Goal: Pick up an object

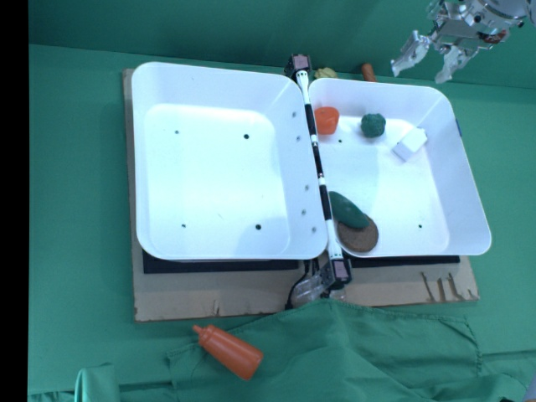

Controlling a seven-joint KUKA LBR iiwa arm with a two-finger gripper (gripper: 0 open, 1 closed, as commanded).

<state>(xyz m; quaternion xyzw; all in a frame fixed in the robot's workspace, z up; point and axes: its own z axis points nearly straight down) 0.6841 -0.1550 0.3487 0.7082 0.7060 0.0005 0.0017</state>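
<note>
Two shallow white bins sat side by side on a sheet of brown cardboard [209, 304], all of it on green cloth. Farthest left of the loose items, an orange bottle [229, 352] lay on its side on the cloth in front of the cardboard, cap end pointing up-left. Left bin [159, 86] showed bare white floor with a few small dark holes. A black-and-white divider strip [313, 153] ran along the seam between the bins, ending in dark fittings at front and back. Right bin [469, 216] held five things. Orange cup [327, 120] stood near the back-left corner, close to the strip. A dark green oblong piece [349, 211] lay near the front-left, resting against and partly over a brown round disc [358, 236] just in front of it. A dark green lumpy ball [373, 125] sat near the back, right of the cup and apart from it. A small white block [410, 144] lay tilted toward the back-right, near the ball but not touching. Behind the right bin's back rim, a small yellowish thing [326, 73] and a small orange thing [368, 71] rested on the cloth; too small to identify. Gripper [429, 60] hung in the upper right, above and behind the right bin's back-right corner, fingers spread wide apart with nothing between them, well clear of every object.
</note>
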